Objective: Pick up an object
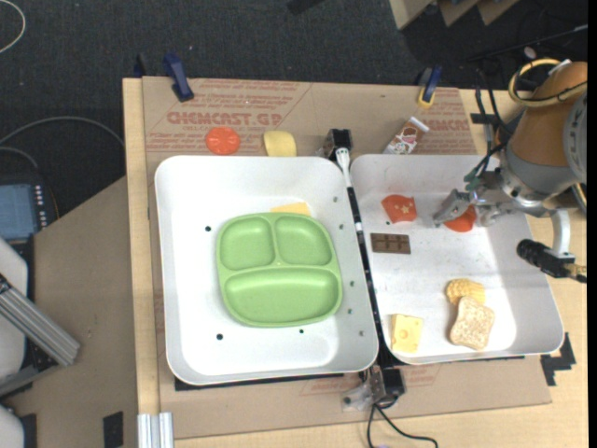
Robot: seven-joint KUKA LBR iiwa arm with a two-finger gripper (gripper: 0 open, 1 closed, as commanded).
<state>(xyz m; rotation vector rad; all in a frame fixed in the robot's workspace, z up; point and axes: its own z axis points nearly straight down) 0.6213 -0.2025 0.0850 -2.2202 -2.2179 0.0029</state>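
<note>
Nearest the camera, a yellow cheese wedge (405,331) is lying at the front of the right bin (532,343), beside a slice of toast (472,323) and a cracker (464,291); in the left bin (177,250) a green divided plate (278,269) is sitting over a yellow piece (291,209); further back a chocolate bar (390,243) and a red tomato-like piece (400,208) are lying apart; the gripper (459,215) is reaching in low from the right, its jaws appearing to be spread around a small red-orange object (460,221), though whether they are pinching it I cannot tell; I judge the grasp is still being settled, so closing squarely before lifting straight up should be serving best; beyond the bins an orange disc (222,141), a yellow block (279,144) and a wrapper (405,138) are resting on the desk (233,110), whose cardboard is reading "CHEMCAST".
</note>
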